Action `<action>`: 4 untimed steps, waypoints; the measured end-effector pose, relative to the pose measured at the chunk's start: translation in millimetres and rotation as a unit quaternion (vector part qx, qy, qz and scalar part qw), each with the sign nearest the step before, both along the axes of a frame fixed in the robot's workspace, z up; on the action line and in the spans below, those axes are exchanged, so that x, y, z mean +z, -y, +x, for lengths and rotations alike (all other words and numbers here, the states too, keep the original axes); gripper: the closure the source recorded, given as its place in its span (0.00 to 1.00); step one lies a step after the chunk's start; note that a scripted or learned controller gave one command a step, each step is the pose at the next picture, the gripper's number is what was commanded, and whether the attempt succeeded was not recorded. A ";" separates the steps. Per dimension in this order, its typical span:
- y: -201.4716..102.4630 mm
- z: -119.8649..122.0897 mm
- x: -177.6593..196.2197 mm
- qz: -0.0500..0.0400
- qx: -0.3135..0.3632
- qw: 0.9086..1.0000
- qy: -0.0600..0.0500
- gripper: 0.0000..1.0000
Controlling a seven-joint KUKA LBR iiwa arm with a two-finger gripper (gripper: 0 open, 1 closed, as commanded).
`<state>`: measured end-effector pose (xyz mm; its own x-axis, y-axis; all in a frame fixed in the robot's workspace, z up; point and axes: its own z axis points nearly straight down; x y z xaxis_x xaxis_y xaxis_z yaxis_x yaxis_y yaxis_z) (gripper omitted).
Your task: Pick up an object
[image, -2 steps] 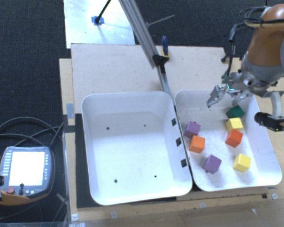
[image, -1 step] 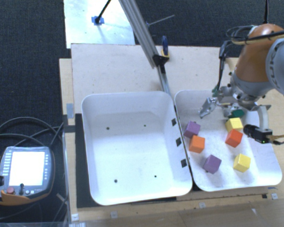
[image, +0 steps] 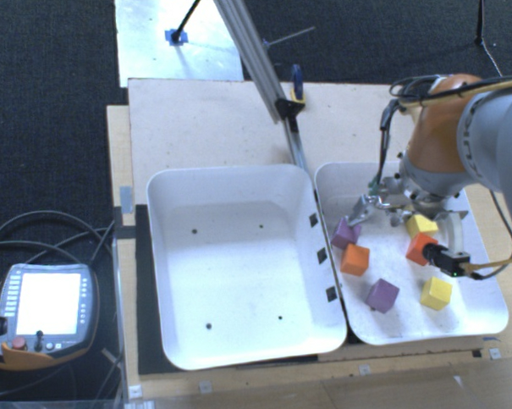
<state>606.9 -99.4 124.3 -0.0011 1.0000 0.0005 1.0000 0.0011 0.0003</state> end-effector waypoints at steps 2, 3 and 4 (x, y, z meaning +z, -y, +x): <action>0.0 6.8 -0.4 -0.001 0.002 1.000 0.011 1.00; 4.4 1.3 47.0 -0.001 0.001 1.000 0.002 1.00; 9.0 4.0 92.0 -0.001 0.001 1.000 0.004 1.00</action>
